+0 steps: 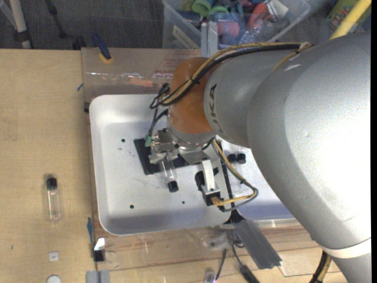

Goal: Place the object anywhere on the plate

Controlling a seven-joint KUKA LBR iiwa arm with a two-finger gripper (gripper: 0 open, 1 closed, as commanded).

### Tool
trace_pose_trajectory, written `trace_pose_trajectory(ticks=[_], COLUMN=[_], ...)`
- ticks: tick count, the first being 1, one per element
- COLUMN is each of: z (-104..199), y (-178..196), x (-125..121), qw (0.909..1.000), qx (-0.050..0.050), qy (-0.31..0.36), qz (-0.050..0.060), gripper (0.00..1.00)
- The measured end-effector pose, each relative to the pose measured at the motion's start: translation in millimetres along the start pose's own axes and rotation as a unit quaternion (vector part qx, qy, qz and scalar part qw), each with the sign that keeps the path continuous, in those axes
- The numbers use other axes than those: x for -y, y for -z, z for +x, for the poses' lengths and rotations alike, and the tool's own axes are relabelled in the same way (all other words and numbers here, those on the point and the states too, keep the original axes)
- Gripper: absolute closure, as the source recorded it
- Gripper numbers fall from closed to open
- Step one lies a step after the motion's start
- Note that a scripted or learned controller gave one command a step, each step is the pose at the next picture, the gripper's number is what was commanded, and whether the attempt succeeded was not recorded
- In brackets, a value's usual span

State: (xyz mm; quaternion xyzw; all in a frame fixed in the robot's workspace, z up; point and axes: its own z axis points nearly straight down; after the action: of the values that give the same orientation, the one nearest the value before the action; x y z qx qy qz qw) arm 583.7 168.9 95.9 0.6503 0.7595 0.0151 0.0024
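Observation:
My gripper (169, 175) hangs low over the middle of the left white bin (112, 134), pointing down. A flat black square plate (143, 152) lies on the bin floor just to its left, partly hidden under the gripper's body. A small black piece (172, 186) sits right at the gripper's tip; I cannot tell whether it is held or resting on the bin floor. The grey arm and its orange band (187, 108) cover the right part of the bin.
Small black bits (237, 157) lie on the bin floor to the right of the wrist. A clear vial (53, 198) lies on the wooden bench at left. A clear tub of colourful items (235, 7) stands behind the bin.

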Motion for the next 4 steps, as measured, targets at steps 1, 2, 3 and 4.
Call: trace_pose_trajectory(ticks=[1, 2, 3, 4], z=[-14, 12, 52, 65], y=[-7, 31, -5, 232], x=[-84, 5, 70, 62], qw=[0.9801, 0.9839, 0.9982, 0.9497], qx=[0.003, 0.005, 0.007, 0.004], qy=[0.198, 0.178, 0.059, 0.313], qz=[0.008, 0.015, 0.007, 0.014], gripper=[1.0, 1.0, 1.0, 1.0])
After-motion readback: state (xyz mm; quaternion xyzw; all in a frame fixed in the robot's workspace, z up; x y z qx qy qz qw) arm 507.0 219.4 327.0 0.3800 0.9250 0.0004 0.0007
